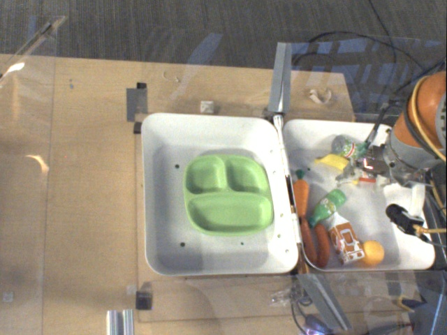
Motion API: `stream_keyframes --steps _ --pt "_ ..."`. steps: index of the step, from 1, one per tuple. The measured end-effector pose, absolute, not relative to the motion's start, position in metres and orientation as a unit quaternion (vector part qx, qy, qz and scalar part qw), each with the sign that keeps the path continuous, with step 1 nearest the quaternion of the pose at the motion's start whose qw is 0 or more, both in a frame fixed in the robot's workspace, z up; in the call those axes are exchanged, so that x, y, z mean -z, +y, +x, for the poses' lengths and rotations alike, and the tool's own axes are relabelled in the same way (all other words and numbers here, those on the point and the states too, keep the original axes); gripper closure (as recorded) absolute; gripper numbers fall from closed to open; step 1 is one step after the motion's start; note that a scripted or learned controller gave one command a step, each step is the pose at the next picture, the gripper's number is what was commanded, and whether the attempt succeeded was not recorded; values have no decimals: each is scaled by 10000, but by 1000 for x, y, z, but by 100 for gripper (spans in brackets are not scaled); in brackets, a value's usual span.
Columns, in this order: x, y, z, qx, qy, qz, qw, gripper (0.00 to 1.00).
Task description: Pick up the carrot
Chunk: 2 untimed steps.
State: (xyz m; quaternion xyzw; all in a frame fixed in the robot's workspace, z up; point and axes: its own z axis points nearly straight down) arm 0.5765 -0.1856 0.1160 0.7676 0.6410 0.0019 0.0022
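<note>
Fingers: cannot tell whether spread or closed, too small and too muddled against the clutter under the grey two-finger gripper (364, 167). See nothing orange and tapered caught there, so cannot call anything held.

Find the gripper low over the far part of the right shallow white bin (419, 257), just beside a yellow curved plastic piece (331, 162) and a crumpled green-and-white packet (346, 145). Find the orange tapered carrot with a green tuft (301, 195) elsewhere, lying along that bin's left wall, tuft toward the far end, well apart from the gripper. Note a green bottle-shaped toy (327, 206) just beside it on the right, perhaps touching, and two reddish sausage-shaped pieces (314, 243) past its tip toward the near corner. Note also, along the near side, a small white-and-orange printed carton (346, 243) and a round orange fruit (374, 253). See the left shallow white bin (164, 208) holding a green three-compartment plastic tray (228, 194), of no part in this job.

Judge the task hardly started: carrot flat on the bin floor, untouched, unlifted. Nothing done that counts. Left to do, by this reading, nearly everything: cross to the left wall, line up across the carrot's width, come down, close on it, raise it clear. Expect the tight spot to matter — wall on one side, green toy on the other, little room for a clean descent.
</note>
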Motion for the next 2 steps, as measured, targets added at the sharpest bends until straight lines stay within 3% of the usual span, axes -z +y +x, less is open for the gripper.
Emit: stream_keyframes --steps 1,2 --pt "-101 -133 565 -19 6925 7214 18 0" --pt "-104 -191 592 -8 6666 7454 15 0"
